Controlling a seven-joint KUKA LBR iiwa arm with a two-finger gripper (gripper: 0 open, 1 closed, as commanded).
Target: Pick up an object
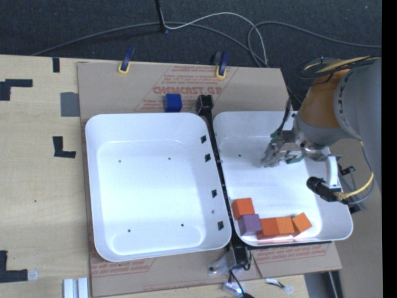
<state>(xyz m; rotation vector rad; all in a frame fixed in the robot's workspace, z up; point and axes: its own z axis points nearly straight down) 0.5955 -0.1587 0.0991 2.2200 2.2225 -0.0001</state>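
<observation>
The gripper (273, 156) hangs over the upper middle of the right bin (248, 126), its fingers pointing down toward the bare white floor; they look slightly apart with nothing between them, though the view is too small to be sure. The blocks lie well apart from it, along the near wall of the same bin: an orange block (242, 207), a purple block (250, 223) touching it, then a red-orange block (276, 227) and a small orange block (301, 222). The left bin (93, 166) sits beside the right bin.
</observation>
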